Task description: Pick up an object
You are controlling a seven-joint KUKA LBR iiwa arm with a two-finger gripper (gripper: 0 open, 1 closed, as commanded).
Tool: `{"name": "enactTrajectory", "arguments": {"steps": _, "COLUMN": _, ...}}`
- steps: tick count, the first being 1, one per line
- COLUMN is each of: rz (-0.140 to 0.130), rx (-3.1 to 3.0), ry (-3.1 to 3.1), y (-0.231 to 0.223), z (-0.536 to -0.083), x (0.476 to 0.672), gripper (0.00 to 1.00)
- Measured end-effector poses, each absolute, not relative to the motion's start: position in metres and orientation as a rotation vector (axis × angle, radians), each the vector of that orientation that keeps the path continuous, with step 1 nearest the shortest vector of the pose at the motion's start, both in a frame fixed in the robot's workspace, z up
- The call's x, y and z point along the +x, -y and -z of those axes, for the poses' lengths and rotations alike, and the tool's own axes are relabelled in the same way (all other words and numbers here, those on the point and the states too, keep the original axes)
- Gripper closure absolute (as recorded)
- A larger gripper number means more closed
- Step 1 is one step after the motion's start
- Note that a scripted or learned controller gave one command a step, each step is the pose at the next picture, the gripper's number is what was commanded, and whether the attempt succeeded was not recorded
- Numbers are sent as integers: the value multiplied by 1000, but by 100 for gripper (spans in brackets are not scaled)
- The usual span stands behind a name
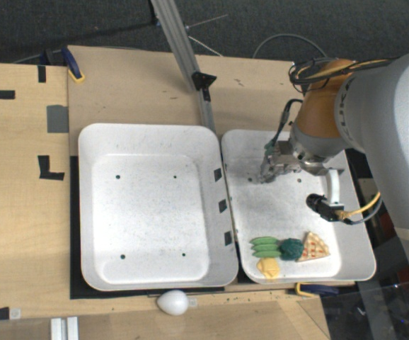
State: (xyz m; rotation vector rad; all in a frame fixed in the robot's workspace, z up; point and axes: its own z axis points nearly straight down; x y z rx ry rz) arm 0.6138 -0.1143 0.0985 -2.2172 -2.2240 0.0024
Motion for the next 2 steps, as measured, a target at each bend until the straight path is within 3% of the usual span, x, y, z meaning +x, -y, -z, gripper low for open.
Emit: {"name": "enactTrajectory", "arguments": {"steps": 2, "rz": 5, "rx": -2223, "ry": 2227, "y": 116, "z": -213, "x": 628, "gripper": 100}}
